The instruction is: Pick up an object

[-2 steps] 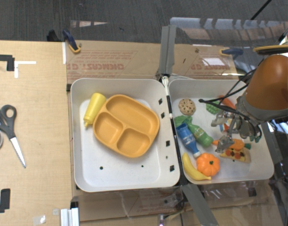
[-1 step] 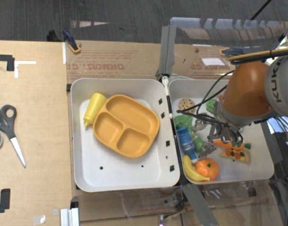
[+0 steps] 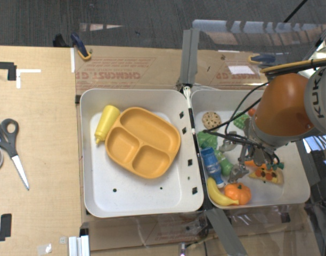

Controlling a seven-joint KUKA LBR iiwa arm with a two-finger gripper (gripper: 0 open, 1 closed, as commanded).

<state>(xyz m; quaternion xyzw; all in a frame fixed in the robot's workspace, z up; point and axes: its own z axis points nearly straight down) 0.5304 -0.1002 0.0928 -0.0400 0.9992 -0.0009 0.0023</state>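
I've got the arm (image 3: 283, 108) in over the right bin (image 3: 299, 196), orange band covering much of the bin's back half. Gripper (image 3: 243, 167) is low in the middle of the clutter, cables trailing to it from the wrist. I can't tell how it's set from here; the tip is lost against the toys.

Right bin contents as I read them:
- cookie (image 3: 211, 120) near the back left corner
- green toy (image 3: 208, 140) just in front of the cookie, touching the blue bottle (image 3: 211, 163)
- blue bottle lies along the left wall, its near end by the banana (image 3: 218, 193)
- banana at the front left, orange pumpkin-like toy (image 3: 238, 192) touching it on the right
- pizza slice (image 3: 267, 172) right of the gripper, just beside it
- another green piece (image 3: 241, 122) behind the gripper, partly under the arm

Nothing visibly between the gripper tips.

Left bin (image 3: 99, 196) holds an orange divided plate (image 3: 141, 142) with three compartments, and a yellow bottle (image 3: 106, 122) touching its back left edge.

Scissors (image 3: 11, 148) lie on the bench (image 3: 35, 196) well left of the bins.
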